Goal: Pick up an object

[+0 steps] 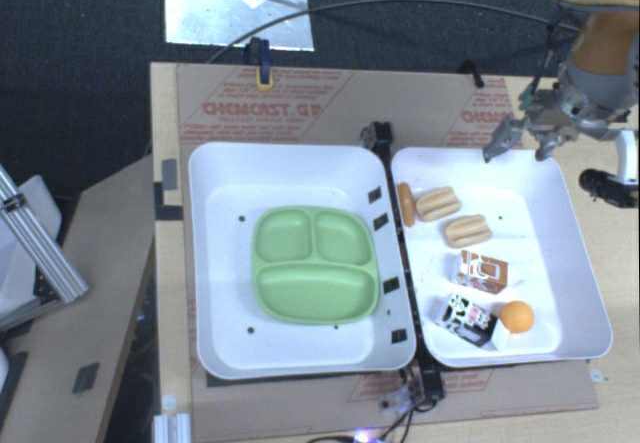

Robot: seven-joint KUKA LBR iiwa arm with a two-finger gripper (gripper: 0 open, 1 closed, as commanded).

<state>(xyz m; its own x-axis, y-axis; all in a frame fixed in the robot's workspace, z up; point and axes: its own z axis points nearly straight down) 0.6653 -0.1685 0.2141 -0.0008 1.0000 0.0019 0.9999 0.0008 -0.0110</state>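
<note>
Two-finger gripper (523, 144) hangs spread and empty over the right white bin's (578, 231) far rim; I'd drop onto the tan bread roll (437, 202) first.

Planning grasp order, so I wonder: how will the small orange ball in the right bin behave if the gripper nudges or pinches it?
The orange ball looks round and smooth, so a nudge would probably roll it. It rests against the black-and-white carton, which may block rolling that way. Its curved surface could squirt from a two-finger pinch unless centred. The gripper hangs open above the bin's far rim.
</note>
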